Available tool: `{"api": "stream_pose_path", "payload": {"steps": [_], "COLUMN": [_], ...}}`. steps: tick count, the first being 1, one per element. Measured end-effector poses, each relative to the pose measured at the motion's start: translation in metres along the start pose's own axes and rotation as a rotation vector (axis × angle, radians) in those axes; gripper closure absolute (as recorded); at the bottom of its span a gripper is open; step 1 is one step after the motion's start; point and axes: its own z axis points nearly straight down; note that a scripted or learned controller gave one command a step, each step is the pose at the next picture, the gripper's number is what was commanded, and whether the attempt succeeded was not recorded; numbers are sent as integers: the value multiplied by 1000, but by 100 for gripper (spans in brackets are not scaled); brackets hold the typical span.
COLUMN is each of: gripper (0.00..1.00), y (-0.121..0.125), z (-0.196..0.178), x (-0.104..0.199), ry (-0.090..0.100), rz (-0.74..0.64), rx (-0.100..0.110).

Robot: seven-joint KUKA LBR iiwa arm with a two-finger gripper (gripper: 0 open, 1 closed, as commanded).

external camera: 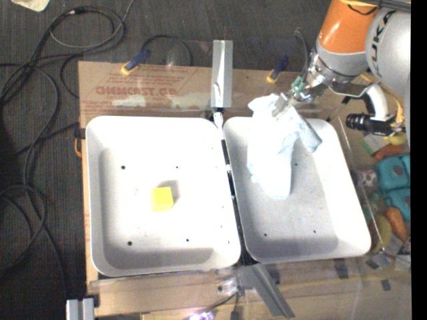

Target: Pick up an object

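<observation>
A pale blue-white cloth [277, 149] hangs over the right bin [333, 199], its top corner pinched at my gripper [288, 101] and its lower end draped down toward the bin floor. The gripper is shut on the cloth above the bin's far edge. A small yellow block [163, 198] lies on the floor of the left bin [120, 145], near its middle.
Both white bins sit side by side on a cardboard sheet [147, 89] held by blue and yellow clamps. Toys and clutter [390, 185] lie to the right of the right bin. Cables run across the dark floor at the left.
</observation>
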Motion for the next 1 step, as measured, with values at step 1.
{"api": "stream_pose_path", "payload": {"steps": [1], "gripper": [100], "y": [40], "z": [75], "x": [81], "ry": [4], "rz": [302], "rx": [2]}}
